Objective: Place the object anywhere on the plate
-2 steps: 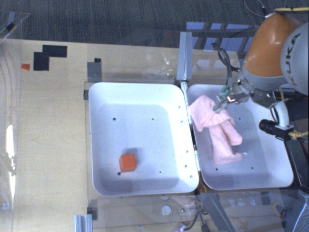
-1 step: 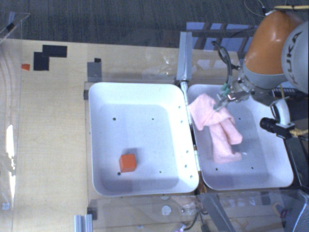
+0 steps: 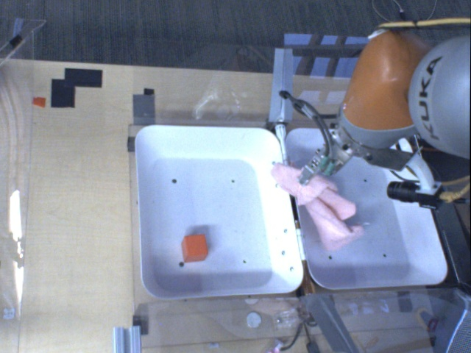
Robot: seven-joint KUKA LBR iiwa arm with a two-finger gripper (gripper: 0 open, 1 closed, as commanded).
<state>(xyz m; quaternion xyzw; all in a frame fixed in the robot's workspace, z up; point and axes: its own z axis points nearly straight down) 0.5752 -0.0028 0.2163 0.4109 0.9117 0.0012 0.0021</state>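
A pink soft object (image 3: 327, 210) lies in the left part of the right bin (image 3: 401, 259). Its upper end reaches over the rim between the two bins. My gripper (image 3: 318, 168) is directly over that upper end and touches or nearly touches it. The grey arm with its orange band (image 3: 383, 72) comes in from the upper right. A small orange-red cube (image 3: 195, 248) rests on the floor of the left bin (image 3: 213, 160), toward its front left.
The rim between the bins (image 3: 293, 219) runs right under the pink object. A black fitting with a cable (image 3: 412, 192) juts over the right bin's right side. Black and orange markers (image 3: 70, 87) sit on the bench at the far left.
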